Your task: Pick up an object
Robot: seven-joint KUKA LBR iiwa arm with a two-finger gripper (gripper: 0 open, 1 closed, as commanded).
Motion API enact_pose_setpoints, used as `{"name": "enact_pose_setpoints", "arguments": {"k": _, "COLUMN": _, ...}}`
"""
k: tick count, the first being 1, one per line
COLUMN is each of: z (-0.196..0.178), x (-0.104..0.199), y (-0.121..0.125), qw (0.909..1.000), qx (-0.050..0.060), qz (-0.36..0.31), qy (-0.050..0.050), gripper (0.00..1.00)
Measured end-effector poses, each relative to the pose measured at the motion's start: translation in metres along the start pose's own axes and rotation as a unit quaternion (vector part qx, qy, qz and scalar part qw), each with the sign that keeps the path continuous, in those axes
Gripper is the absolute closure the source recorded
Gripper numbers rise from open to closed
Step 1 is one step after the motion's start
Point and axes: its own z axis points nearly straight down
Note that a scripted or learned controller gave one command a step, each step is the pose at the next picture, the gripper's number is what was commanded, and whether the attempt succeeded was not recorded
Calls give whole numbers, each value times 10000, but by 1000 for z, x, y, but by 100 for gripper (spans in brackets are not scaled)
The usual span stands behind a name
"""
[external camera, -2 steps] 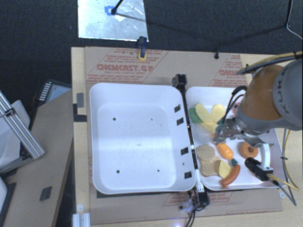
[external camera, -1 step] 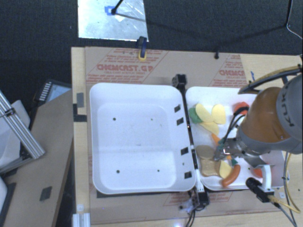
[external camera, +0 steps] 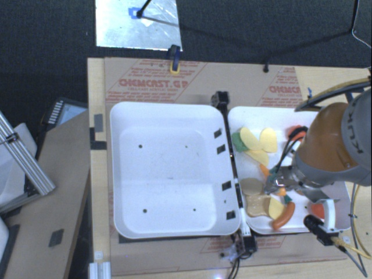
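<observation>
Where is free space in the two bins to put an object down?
The left bin offers bare floor from wall to wall. The right bin is crowded: yellow pieces, a sausage and the gripper occupy its middle. A bare strip runs along its far wall.

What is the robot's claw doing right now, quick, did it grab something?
Gripper: low in the right bin among the toy food; whether it is open, shut or holding anything cannot be told.
</observation>
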Motion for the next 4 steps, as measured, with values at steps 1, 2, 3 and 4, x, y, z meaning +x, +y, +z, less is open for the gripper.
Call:
{"name": "enact_pose_setpoints", "arguments": {"k": 1, "z": -10, "x": 0, "y": 1, "qw": 10000, "qx": -13, "qz": -5, "qy": -1, "gripper": 100}}
{"name": "enact_pose_setpoints", "arguments": {"k": 2, "z": -82, "x": 55, "y": 21, "qw": 10000, "qx": -24, "qz": -38, "qy": 3, "gripper": 100}}
{"name": "enact_pose_setpoints", "arguments": {"k": 3, "z": -208, "x": 155, "y": 48, "qw": 9999, "qx": -68, "qz": -74, "qy": 26, "gripper": 100}}
{"name": "enact_pose_setpoints", "arguments": {"k": 4, "z": -191, "x": 176, "y": 110, "qw": 10000, "qx": -14, "qz": -26, "qy": 0, "gripper": 100}}
